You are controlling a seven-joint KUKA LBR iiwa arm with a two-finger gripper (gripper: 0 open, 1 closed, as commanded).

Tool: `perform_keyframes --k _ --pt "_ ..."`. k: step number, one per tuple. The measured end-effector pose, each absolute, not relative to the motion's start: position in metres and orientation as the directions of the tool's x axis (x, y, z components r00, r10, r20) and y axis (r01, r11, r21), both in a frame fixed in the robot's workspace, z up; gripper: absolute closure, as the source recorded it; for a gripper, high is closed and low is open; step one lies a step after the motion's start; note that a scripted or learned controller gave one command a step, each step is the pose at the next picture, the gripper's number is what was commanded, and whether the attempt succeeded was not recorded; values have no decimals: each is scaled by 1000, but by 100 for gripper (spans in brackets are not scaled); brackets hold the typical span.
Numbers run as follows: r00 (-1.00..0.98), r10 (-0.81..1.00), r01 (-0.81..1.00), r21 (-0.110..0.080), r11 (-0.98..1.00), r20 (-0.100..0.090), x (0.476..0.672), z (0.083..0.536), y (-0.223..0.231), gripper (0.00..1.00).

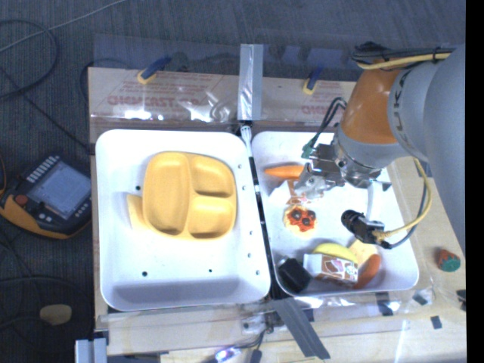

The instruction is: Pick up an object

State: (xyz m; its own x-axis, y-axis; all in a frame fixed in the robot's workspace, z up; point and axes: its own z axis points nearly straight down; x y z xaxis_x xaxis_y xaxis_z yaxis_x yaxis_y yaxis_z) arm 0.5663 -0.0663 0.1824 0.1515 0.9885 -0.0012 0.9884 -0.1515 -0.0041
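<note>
Carrot (283,171), banana (336,251), carton (333,267) in right bin (401,278), yellow tray (189,193) in left bin (113,278), jaws' state unclear.

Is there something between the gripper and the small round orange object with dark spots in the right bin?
Nothing visible. The gripper hangs just above the round orange object, with bare bin floor around it. The carrot lies to the side, not between.

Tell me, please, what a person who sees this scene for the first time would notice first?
Probably the large yellow divided plastic tray, lying alone in the left white bin. Next, the grey arm's gripper hanging over the right white bin, just above a small orange flower-patterned object and beside an orange carrot.
</note>
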Motion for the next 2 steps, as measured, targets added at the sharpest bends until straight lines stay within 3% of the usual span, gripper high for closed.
perform_keyframes --k 1,2 --pt "-18 1000 1000 -3 18 -5 588 195 -93 100" --pt "-88 996 996 -3 88 -2 523 226 -97 100"
